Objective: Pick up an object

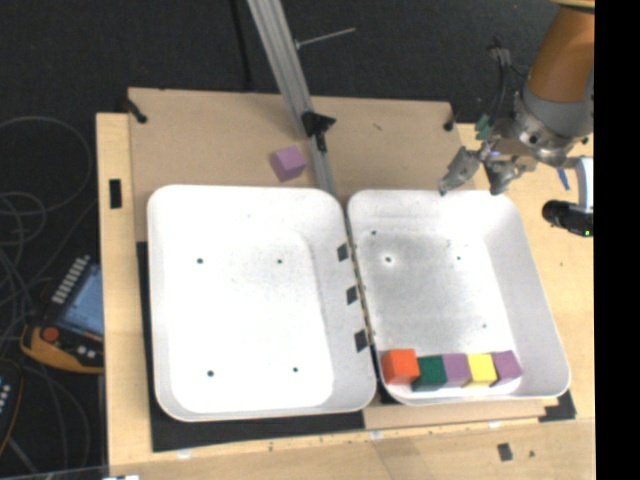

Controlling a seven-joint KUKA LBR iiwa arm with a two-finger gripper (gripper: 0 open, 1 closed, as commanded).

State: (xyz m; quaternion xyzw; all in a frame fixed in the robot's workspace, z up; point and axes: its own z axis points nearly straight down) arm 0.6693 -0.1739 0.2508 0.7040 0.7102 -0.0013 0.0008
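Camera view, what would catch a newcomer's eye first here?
First, the row of five blocks along the near wall of the right bin: orange block, green block, purple block, yellow block, another purple. Next, the gripper, open above that bin's far right corner. A stray purple cube sits on the board beyond the left bin.

robotics lab | bench (pixel 200 138) | white bins (pixel 250 298) | loose cables (pixel 30 208) | teach pendant (pixel 70 313)
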